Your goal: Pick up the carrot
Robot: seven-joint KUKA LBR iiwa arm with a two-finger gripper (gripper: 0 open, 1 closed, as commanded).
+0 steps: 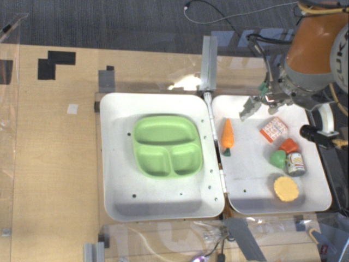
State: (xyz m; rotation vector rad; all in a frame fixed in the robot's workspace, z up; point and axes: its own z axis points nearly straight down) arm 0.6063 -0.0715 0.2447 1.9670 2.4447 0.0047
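Near the left wall of the right-hand shallow white bin (256,203) lies the small orange carrot with a green stalk end (227,136), its tip toward the bin's far edge, untouched. Up and to its right hangs the grey two-finger gripper (259,105), well apart from the carrot; its fingers stand spread and nothing sits between them. Further right lie a red-and-white printed packet (274,129), a green rounded toy (278,159), a small labelled can (295,163) and a yellow ridged disc (286,189). A light green divided plastic tray (166,146) occupies the left-hand white bin (117,162).

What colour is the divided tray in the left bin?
Light green, seen clearly in the camera view: the divided tray in the left bin.
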